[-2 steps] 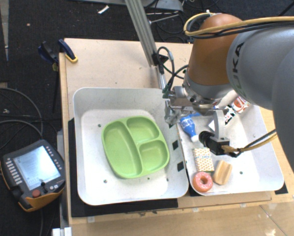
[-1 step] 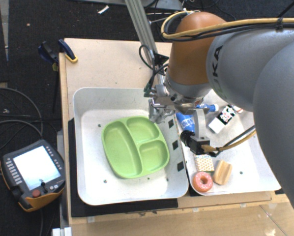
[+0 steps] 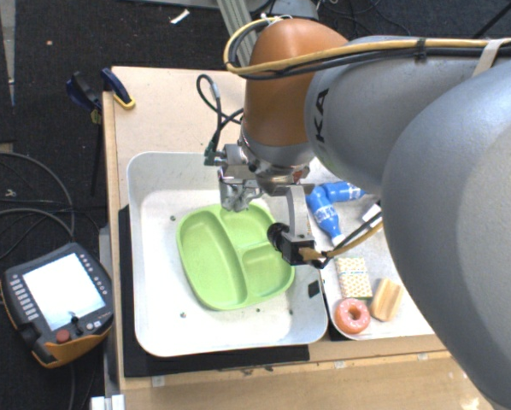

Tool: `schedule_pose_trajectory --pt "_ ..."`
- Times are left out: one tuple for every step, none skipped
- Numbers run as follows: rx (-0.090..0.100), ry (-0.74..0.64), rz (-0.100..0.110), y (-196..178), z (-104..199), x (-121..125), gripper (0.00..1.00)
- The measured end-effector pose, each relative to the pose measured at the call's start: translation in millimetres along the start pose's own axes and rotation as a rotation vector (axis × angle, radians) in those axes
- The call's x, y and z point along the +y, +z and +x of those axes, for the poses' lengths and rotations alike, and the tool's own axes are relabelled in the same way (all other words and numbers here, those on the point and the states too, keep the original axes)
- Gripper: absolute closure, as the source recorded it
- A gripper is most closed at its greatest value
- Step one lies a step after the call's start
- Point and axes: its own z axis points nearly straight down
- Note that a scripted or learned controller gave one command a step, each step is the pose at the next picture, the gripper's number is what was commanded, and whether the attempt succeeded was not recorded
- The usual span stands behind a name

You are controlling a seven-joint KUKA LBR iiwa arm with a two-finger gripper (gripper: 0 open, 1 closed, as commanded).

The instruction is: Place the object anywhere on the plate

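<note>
- Gripper (image 3: 237, 196) low over far rim of green plate (image 3: 226, 263); jaws' state impossible to tell.
- Plate flat in left bin (image 3: 153, 229).
- Blue bottle (image 3: 328, 203), wafer (image 3: 352, 273), donut (image 3: 352, 314), bread roll (image 3: 385, 299) in right bin (image 3: 408, 319).

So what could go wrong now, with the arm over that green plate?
The tool sits above the far rim of the plate, not its middle, so anything released might slip off into the white bin. Coming lower, it could knock or tilt the plate.
</note>
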Motion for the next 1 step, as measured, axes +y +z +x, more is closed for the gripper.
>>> schedule_pose_trajectory --pt "-0.002 0.006 0.001 -0.9 -3.8 -0.1 0.0"
